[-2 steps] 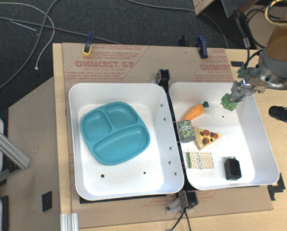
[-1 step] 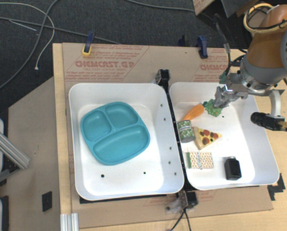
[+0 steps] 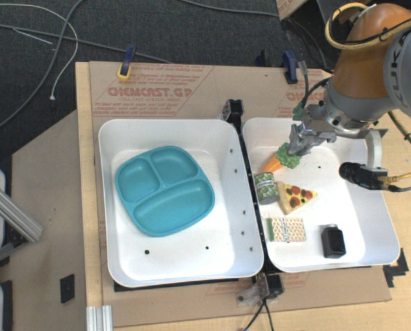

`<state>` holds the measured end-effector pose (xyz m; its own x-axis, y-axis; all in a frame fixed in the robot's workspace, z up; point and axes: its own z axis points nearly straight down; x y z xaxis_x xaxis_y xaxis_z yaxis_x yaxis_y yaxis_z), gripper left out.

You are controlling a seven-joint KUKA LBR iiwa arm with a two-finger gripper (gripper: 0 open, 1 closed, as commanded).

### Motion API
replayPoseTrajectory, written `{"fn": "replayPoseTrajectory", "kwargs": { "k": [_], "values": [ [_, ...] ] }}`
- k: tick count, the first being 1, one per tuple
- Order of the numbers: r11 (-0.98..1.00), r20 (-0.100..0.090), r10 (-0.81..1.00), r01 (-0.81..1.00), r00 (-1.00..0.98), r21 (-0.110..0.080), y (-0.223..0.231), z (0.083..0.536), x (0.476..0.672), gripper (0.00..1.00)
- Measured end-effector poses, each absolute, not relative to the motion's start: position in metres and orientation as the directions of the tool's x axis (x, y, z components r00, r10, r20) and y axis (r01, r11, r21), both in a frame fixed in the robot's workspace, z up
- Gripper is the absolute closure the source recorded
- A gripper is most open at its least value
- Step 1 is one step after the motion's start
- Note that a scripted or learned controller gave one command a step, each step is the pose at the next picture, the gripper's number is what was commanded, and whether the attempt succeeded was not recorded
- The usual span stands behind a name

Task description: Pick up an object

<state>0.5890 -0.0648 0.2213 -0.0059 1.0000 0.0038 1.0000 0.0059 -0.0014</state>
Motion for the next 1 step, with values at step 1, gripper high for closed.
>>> {"fn": "replayPoseTrajectory", "kwargs": {
  "k": [1],
  "values": [
    [0.006, 0.004, 1.0, 1.0, -0.006, -0.004, -0.0114, 0.2122, 0.5743, 1.0]
  ]
}}
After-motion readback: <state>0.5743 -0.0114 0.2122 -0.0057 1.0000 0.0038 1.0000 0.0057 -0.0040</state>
